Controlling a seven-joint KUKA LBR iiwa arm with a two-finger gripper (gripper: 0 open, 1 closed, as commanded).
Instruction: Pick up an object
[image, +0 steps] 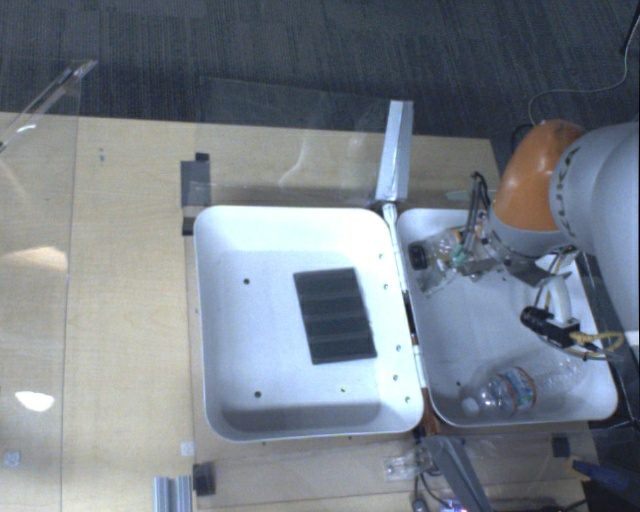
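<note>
Bench (110, 330) carries two white bins. Left bin (230, 300): dark ribbed slab (335, 315) lying flat near centre. Right bin (440, 330): arm (590, 190) reaches in, tool (455, 255) low at the bin's upper left; can't tell its finger state. Clear plastic bottle (505, 390) lies on its side near the bin's front edge, well apart from tool.

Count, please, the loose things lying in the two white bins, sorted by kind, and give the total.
Dark ribbed rectangular pad, in the left bin: 1
Clear plastic bottle, near the front edge of the right bin: 1
Clear, shiny item at the back of the right bin, by the pincer, too blurred to name: 1
Total: 3
</note>
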